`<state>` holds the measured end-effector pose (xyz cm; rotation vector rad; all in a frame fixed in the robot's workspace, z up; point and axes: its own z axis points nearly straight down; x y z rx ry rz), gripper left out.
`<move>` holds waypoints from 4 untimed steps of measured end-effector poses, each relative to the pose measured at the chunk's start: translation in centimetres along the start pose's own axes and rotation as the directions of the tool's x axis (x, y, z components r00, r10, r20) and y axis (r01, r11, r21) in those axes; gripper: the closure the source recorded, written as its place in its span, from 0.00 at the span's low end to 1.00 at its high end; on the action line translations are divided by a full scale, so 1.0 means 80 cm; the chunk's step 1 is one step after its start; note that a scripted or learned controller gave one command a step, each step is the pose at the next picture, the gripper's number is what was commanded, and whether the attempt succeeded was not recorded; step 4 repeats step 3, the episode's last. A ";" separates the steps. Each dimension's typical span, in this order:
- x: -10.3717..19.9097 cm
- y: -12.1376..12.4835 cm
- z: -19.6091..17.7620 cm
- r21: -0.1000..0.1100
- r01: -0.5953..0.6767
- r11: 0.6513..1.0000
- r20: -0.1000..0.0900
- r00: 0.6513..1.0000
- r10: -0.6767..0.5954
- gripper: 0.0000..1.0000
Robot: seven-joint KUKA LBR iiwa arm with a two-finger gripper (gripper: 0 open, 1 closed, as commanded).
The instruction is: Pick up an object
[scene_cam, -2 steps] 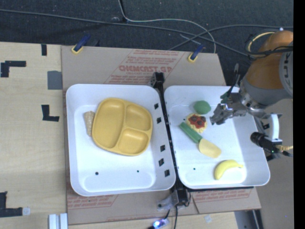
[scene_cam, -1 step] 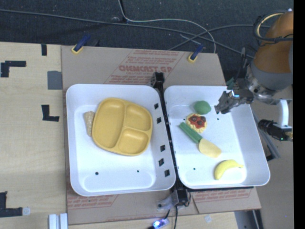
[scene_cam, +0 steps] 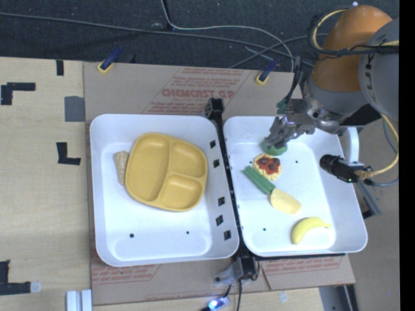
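Camera view looks down on a worktop [scene_cam: 39,193] carrying two shallow white bins. In the left bin [scene_cam: 107,238] lies a yellow divided plate [scene_cam: 166,172] with a tan slice of bread [scene_cam: 120,166] poking out from under its left edge. The right bin [scene_cam: 343,235] holds the loose pieces: a small round pizza toy [scene_cam: 268,166], a green stalk [scene_cam: 259,179] that runs diagonally down to a pale yellow bulb [scene_cam: 284,202], and a banana [scene_cam: 309,229] near the front right corner.

The end effector [scene_cam: 277,141] hangs over the back of the right bin, just behind the pizza toy, with something green and round [scene_cam: 275,149] at its tip. Whether that green piece is pinched or merely lies beneath cannot be told, and the fingers' state cannot be told either.

No object is clearly lifted yet, so the step in hand looks like the descent and grasp. To do it well, I would centre on one piece alone, most likely the green one or the pizza toy touching the stalk, come straight down, close fully before rising, and lift vertically so neighbours are not dragged along.
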<state>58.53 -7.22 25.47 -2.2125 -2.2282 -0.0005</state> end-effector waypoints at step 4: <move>0.187 0.043 0.038 0.000 -0.001 1.000 0.000 1.000 0.001 1.00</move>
